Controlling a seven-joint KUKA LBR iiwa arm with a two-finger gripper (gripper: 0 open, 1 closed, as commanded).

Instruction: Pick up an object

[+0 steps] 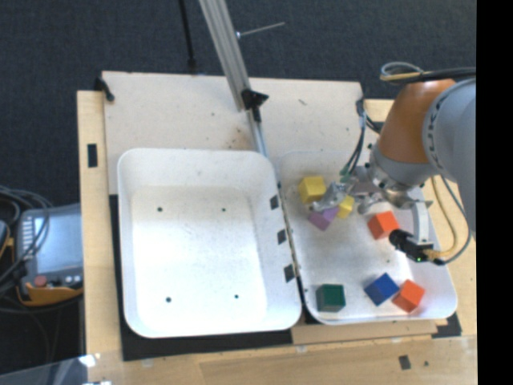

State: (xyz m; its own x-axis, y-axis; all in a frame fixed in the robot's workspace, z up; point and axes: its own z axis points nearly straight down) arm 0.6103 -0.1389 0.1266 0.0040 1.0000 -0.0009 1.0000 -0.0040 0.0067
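The gripper (337,201) sits low in the right bin (353,315) among the purple block (323,218) and two yellow blocks (313,188), jaw state I cannot tell; these look light, rigid, smooth cubes, best pinched across opposite flat faces
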